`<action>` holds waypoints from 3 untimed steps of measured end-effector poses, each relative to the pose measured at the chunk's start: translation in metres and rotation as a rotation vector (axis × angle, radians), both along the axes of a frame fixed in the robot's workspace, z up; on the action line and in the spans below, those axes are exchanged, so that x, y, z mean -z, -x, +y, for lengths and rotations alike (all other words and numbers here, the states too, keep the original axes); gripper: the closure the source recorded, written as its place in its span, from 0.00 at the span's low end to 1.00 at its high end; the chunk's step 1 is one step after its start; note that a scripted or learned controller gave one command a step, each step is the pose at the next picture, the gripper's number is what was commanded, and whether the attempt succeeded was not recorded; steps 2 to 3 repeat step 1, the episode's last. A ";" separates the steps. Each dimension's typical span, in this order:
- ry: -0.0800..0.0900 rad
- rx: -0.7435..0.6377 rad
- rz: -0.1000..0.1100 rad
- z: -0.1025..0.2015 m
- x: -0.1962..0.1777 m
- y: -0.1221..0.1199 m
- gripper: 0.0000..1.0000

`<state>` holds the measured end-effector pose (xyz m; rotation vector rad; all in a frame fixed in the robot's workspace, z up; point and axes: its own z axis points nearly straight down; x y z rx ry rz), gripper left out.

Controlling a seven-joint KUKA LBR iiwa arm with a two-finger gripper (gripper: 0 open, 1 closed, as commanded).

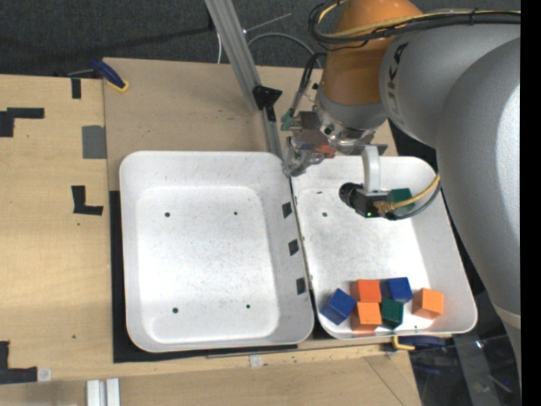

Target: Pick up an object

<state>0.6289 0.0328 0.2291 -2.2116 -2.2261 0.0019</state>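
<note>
Six blocks [368, 292] along right bin's [363, 248] near edge

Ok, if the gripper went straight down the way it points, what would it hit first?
Likely the right bin at its far left corner, floor or rim; depth is unclear from above. The gripper hangs well apart from the coloured blocks at the near end.

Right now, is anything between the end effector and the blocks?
Nothing visible: bare floor of the right bin lies between the end effector at its far end and the blocks along its near edge.
</note>
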 end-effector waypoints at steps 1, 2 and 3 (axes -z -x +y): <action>0.000 0.001 -0.001 0.043 -0.006 0.021 1.00; 0.000 0.001 -0.001 0.043 -0.006 0.021 1.00; 0.000 0.001 -0.001 0.043 -0.006 0.021 1.00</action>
